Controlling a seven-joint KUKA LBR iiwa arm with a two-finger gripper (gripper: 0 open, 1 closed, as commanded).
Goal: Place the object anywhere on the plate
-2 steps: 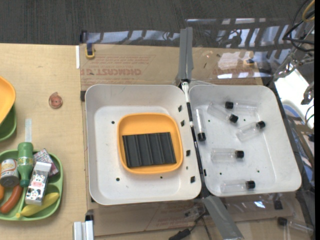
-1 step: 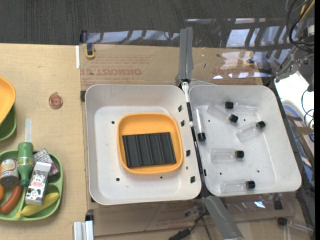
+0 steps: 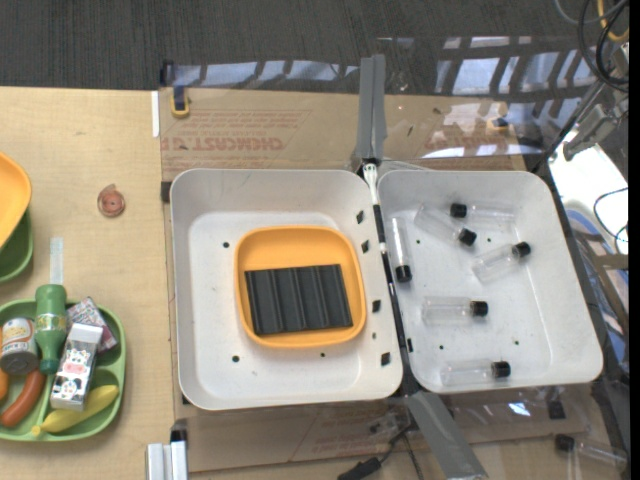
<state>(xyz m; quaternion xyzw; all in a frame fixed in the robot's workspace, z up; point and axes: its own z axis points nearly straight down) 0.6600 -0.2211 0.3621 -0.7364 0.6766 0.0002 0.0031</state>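
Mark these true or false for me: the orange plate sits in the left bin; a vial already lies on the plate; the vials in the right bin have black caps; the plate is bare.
1. The orange plate sits in the left bin. True.
2. A vial lies on the plate. False: the vials all lie in the right bin.
3. The vials have black caps. True.
4. The plate is bare. False: a dark ridged block rests on it.

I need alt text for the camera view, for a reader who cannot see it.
Two shallow white bins sit side by side: the left bin holds an orange plate with a dark ribbed block on it, and the right bin holds several clear vials with black caps.
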